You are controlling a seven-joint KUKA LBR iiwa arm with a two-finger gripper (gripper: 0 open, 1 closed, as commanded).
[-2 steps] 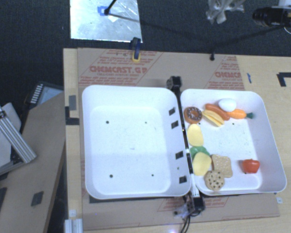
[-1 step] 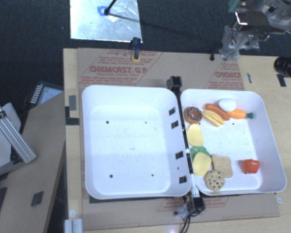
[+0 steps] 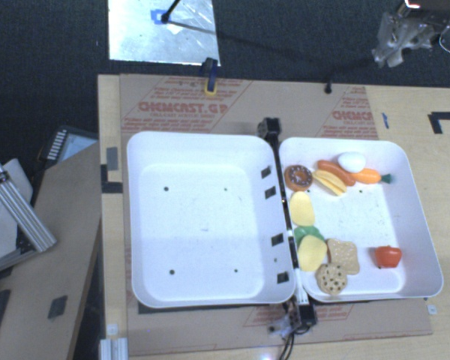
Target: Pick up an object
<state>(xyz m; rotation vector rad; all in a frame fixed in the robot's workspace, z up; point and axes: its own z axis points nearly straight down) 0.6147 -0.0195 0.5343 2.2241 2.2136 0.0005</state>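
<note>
Camera view: claw [image 3: 396, 47], grip state unreadable, hangs well apart from the doughnut [image 3: 298, 176] in right bin [image 3: 420, 223].

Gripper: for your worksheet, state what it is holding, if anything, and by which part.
Nothing. The gripper is up over the dark floor, away from the toy food in the right bin.

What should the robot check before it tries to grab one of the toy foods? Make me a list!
1. Toys sit in the right bin: ok.
2. Gripper is above a toy: not ok, it hangs over the dark floor, beyond the bench.
3. An easy toy stands alone: ok, the red tomato has space around it.
4. The donut has space: not ok, it hugs the bin wall.
5. Fingers ready: cannot tell.
</note>
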